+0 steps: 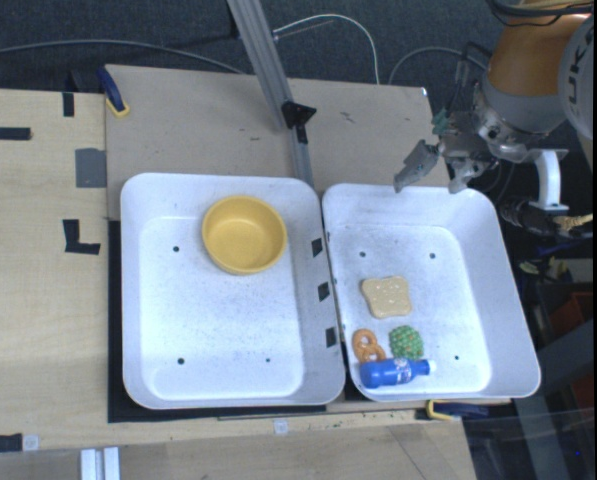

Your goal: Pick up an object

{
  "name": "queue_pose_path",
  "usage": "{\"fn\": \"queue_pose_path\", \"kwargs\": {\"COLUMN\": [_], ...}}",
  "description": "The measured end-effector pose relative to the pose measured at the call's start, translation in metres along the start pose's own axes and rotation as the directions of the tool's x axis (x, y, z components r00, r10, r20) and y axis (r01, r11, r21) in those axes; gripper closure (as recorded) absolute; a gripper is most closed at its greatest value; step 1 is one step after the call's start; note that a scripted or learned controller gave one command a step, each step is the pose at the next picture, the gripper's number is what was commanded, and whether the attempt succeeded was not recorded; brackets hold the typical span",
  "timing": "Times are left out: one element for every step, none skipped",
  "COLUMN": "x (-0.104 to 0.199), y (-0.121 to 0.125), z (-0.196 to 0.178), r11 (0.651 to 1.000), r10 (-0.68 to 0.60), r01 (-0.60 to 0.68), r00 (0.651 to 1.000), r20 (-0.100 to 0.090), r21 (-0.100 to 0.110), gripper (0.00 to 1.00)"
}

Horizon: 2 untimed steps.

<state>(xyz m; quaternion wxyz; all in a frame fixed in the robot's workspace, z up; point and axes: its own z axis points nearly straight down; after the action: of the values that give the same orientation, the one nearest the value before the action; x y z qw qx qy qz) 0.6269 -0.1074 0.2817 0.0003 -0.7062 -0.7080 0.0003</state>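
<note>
My gripper [436,173] hangs over the far rim of the right bin [478,268], its two fingers spread open and nothing between them. In that bin lie a tan slice of toast [386,295], a pretzel [367,345], a green broccoli-like piece [406,341] and a blue bottle [394,371] on its side near the front rim. A yellow bowl [243,233] sits in the far part of the left bin [218,358]. All these objects are well in front of the gripper.
A grey metal pole [268,58] slants across the bench behind the bins, ending near the divide between them. Cables run behind the arm at the upper right. A blue and yellow clamp [112,93] sits at the bench's back left corner.
</note>
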Motion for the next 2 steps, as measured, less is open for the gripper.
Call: {"fn": "queue_pose_path", "kwargs": {"x": [0.000, 0.000], "y": [0.000, -0.004], "z": [0.000, 0.044], "r11": [1.000, 1.000], "r10": [0.000, 0.001], "r01": [0.000, -0.001], "r00": [1.000, 1.000], "r20": [0.000, 0.001], "r21": [0.000, 0.004], "gripper": [0.00, 0.00]}}
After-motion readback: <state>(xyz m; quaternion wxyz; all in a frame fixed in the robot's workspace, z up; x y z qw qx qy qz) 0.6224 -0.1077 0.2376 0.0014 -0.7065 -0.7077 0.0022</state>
